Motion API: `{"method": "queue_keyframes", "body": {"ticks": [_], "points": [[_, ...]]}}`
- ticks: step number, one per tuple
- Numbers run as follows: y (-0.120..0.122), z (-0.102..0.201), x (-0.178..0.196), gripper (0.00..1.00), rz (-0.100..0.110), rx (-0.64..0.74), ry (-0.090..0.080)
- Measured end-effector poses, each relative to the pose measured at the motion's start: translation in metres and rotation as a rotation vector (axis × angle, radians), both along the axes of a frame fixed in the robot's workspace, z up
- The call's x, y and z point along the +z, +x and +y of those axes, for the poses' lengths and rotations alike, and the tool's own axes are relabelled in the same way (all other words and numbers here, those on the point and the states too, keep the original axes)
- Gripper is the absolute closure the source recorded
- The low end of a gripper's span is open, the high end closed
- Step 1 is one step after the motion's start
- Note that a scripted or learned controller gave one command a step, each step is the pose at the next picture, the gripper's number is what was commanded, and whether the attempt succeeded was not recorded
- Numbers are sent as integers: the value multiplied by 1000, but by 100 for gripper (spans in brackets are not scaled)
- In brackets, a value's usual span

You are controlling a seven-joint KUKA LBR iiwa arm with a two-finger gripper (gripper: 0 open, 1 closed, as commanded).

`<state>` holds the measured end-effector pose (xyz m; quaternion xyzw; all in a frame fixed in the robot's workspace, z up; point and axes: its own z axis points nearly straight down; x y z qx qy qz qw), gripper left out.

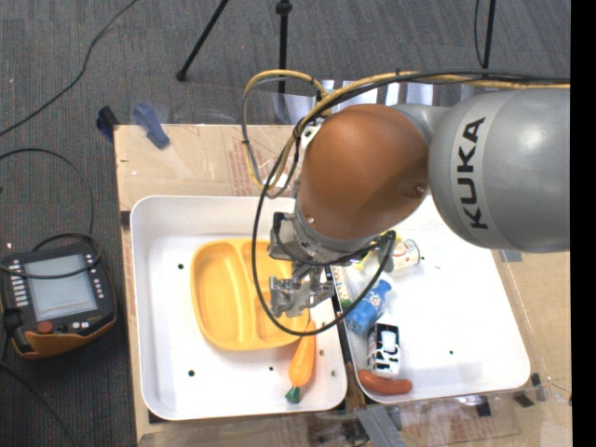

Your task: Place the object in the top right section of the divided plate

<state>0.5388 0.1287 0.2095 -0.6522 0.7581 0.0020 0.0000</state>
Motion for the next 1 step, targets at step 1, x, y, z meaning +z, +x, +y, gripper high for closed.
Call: {"method": "queue_keyframes", "body": {"ticks": [1], "points": [[35,-27,165,100,-6,166,3]]}}
